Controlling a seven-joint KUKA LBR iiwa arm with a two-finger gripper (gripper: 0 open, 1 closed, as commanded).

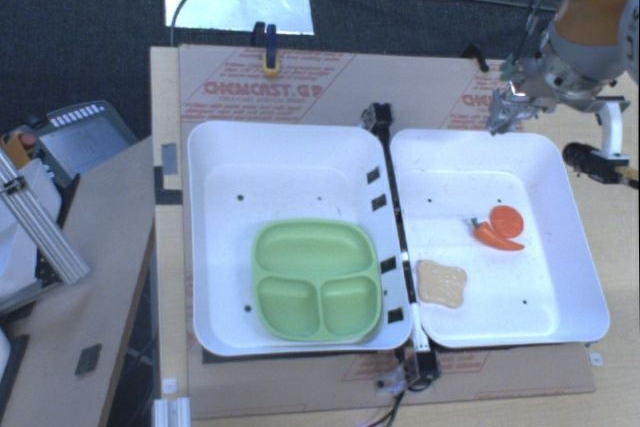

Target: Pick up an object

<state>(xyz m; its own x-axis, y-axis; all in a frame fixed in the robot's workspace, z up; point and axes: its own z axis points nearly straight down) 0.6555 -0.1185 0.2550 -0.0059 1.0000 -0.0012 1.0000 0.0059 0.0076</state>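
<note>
In the right bin (560,215) lie an orange round piece (506,219) with an orange-red carrot-like piece (495,236) touching its lower left, and a beige slice of bread (441,284) nearer the front left. My gripper (503,113) hangs over the right bin's far rim, well behind these things, with nothing visibly between its fingers. A green divided plate (316,278) sits in the left bin (215,215).
A black divider with clips (390,215) runs between the two bins. A yellow-and-blue clamp (268,50) holds the cardboard at the back. A grey device (85,140) and an aluminium rail (40,220) lie on the table to the left.
</note>
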